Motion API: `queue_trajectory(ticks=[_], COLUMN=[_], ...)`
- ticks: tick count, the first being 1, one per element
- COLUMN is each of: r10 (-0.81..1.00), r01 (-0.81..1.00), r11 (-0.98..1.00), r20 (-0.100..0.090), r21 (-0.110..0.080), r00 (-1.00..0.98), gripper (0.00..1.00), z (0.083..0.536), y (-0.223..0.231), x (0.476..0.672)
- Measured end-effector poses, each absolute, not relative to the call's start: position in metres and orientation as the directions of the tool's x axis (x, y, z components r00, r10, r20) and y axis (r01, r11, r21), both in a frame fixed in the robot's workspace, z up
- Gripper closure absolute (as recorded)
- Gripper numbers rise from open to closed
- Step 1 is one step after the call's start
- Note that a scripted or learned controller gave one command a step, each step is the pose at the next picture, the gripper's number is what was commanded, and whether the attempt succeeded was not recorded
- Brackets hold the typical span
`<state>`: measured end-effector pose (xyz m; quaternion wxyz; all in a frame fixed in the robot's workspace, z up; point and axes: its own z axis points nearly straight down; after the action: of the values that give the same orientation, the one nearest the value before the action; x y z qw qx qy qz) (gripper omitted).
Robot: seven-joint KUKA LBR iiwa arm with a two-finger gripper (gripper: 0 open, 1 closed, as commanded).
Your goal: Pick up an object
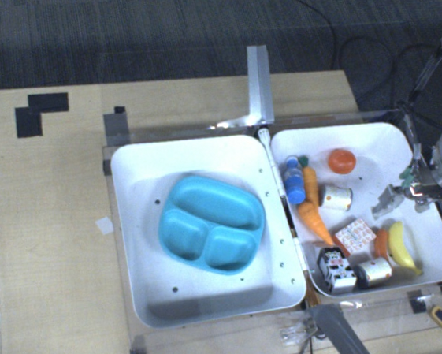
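Observation:
The right bin (375, 135) holds several small objects. A blue bottle (293, 180) and an orange carrot (313, 205) lie along its left wall. An orange ball (342, 160) sits near the back, and a small white cup (337, 196) lies on its side in the middle. Toward the front are a patterned cube (355, 235), a yellow banana (402, 245), a silver can (375, 271) and a black and white toy (333, 266). My gripper (402, 197) hangs over the bin's right side, above the banana, open with nothing between its fingers.
The left bin (139, 189) holds a blue divided plate (211, 225). A metal post (260, 84) stands behind the wall between the bins. The arm enters from the right edge. Bare bin floor shows behind the gripper, near the back right corner.

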<state>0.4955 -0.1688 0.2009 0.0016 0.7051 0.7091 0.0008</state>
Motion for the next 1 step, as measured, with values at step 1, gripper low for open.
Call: queue_trajectory(ticks=[1], r10=[0.966], r01=[0.965], r11=[0.26], r20=[-0.006], r21=[0.019], r00=[-0.26], gripper=[0.0], z=[0.095], y=[-0.1984], x=[0.5034])
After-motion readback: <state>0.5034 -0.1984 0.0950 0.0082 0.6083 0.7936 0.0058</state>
